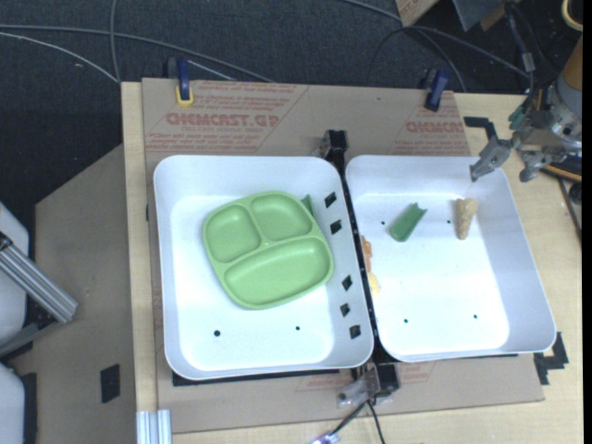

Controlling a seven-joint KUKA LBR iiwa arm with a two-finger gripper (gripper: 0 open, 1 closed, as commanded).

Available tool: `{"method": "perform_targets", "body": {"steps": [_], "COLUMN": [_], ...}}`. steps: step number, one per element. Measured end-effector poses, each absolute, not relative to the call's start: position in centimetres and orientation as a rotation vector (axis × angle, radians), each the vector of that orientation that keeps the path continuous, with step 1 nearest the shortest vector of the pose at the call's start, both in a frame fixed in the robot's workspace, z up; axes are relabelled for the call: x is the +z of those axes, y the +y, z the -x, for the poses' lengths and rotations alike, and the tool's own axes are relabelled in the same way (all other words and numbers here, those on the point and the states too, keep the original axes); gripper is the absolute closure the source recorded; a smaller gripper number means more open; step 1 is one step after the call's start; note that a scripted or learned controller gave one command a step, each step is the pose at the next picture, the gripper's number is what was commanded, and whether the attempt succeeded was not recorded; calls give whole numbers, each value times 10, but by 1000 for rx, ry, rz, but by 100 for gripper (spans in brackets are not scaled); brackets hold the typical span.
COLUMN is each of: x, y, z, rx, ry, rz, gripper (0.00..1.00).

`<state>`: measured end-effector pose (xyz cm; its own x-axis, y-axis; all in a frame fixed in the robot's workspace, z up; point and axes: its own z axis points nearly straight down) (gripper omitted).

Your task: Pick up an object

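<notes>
In the right bin [518, 285] lie two small things, near its far side. One is a tan piece [463, 217] that looks like a small cone or a piece of bread, lying with its length going away from the camera. To its left, a little apart, is a green flat piece [406, 222], lying slanted. At the left wall of this bin, next to the divider, there is also something small in orange and yellow [369, 262]; I cannot say what it is.

The claw [504, 158] hangs above the far right corner of the right bin, beside the tan piece but apart from it. Its two fingers [484, 165] stand spread, and nothing is between them. The arm comes in from the right edge.

The left bin [185, 322] carries a green plate [267, 249] with three compartments, lying flat and turned a bit. Both bins sit on a brown board [277, 104], held by two blue clamps [184, 78] at its far edge.
</notes>
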<state>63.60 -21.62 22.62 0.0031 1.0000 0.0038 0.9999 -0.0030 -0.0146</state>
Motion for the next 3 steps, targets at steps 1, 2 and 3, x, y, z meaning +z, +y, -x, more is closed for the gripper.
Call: {"method": "perform_targets", "body": {"steps": [1, 2, 3], "x": [235, 192, 141], "y": [-215, -219, -213], "z": [-639, -635, -643], "rx": [0, 4, 3], "ry": [-2222, -2218, -2221], "rz": [2221, 2219, 2216], "gripper": [0, 0, 0]}}
